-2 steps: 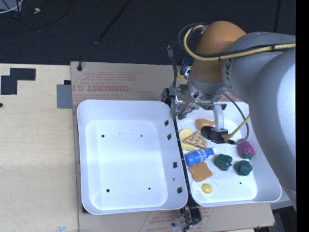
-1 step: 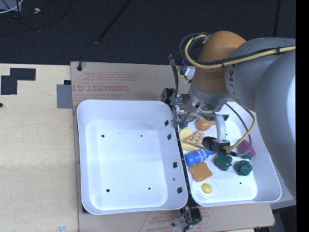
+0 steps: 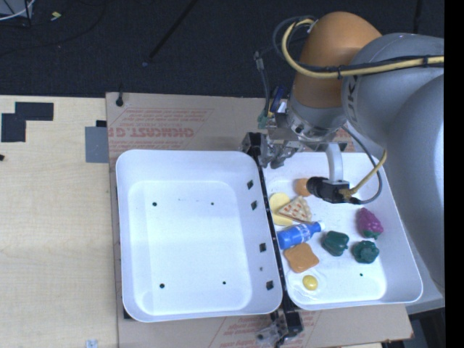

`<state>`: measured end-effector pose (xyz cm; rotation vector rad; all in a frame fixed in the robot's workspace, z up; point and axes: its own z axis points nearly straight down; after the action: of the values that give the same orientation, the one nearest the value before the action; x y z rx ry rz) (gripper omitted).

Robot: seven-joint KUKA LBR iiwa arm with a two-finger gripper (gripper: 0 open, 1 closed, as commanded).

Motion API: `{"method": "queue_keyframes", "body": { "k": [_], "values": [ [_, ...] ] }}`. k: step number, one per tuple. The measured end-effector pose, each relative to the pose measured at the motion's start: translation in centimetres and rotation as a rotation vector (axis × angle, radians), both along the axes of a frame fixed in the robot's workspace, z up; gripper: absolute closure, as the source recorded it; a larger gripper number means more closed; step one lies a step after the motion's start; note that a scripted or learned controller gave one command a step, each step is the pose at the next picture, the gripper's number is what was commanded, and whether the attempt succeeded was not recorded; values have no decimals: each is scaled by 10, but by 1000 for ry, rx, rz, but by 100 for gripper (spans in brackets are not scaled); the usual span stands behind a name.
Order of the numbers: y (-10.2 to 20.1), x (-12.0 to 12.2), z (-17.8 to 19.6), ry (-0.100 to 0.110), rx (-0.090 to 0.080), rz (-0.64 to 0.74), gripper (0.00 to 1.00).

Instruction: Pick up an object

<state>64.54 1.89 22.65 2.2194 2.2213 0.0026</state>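
In the right bin (image 3: 406, 281), nearest lies a small yellow round piece (image 3: 309, 282), then a glossy orange slab (image 3: 301, 257), two lumpy green peppers (image 3: 335, 242), a blue bottle (image 3: 297, 234), and a pizza wedge (image 3: 295, 210). The gripper (image 3: 278, 153) hangs beyond these at the bin's far-left corner; whether it is parted, I cannot tell.

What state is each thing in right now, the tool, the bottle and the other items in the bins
tool: above the right bin's far left corner, nothing seen held
blue bottle: lying on its side
pizza slice: lying flat
orange piece: lying flat beside the bottle
purple piece: resting loose
left bin: level, upright
right bin: level, upright
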Motion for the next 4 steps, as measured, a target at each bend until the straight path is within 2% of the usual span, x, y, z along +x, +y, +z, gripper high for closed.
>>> {"method": "queue_keyframes", "body": {
  "k": [2, 4],
  "values": [
    [24, -1, 70, 1, 1, 2, 100],
    [78, -2, 28, 8, -1, 1, 100]
  ]
}}
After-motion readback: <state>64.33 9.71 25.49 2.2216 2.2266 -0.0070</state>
